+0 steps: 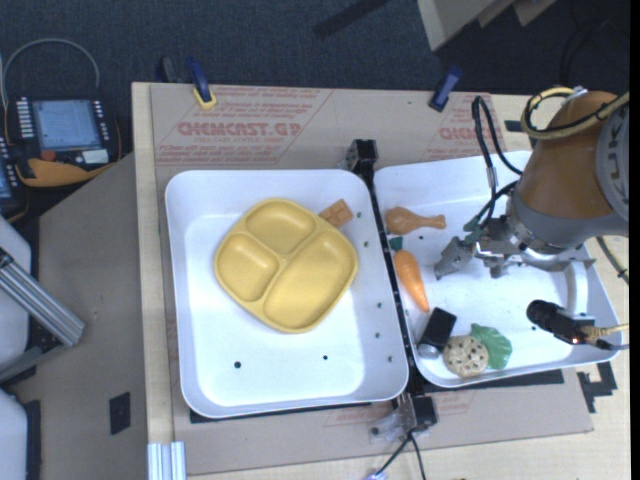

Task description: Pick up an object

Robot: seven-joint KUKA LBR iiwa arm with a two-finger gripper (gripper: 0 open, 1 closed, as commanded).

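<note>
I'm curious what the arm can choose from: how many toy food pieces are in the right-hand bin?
4: a chicken drumstick near the far left corner, a carrot along the left wall, and a cookie touching a green leafy piece at the near edge. The arm may hide more.

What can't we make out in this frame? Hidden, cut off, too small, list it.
- Gripper: whether it is open or shut is too small to tell in the camera view.
- Brown piece: partly under the yellow divided plate; its shape is unclear.
- Green item: the cookie overlaps it, identity unclear.
- Right bin: the arm covers its far right part.
- Black block: too small to identify.
</note>
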